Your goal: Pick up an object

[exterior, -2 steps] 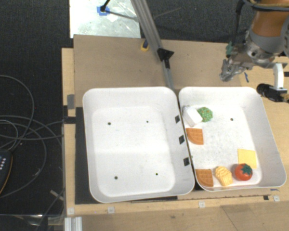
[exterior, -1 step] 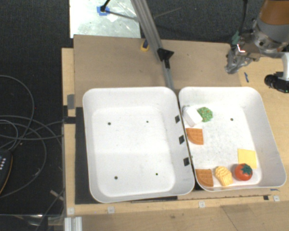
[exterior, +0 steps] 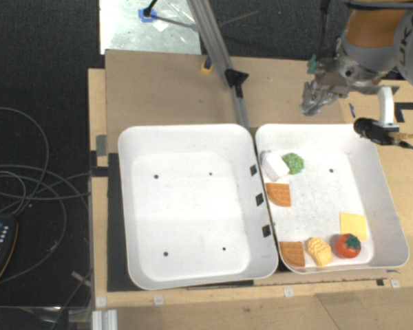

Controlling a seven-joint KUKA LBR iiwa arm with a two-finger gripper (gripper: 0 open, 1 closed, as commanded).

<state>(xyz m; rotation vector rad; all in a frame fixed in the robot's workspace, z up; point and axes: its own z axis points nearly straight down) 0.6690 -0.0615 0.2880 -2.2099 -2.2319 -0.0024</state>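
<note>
The right bin holds several toy foods. A white block and a green broccoli piece lie at its upper left, with an orange waffle piece just below them. Along the front lie an orange wedge, a yellow corn piece and a red tomato, with a yellow cheese square above the tomato. My gripper hangs above the bench just beyond the right bin's far rim, well apart from every object. Nothing shows between its fingers.
The left bin sits beside the right one. A slanted metal pole crosses the bench behind the bins. A black cylindrical fixture sits at the right bin's far right corner. Cables lie on the floor at left.
</note>
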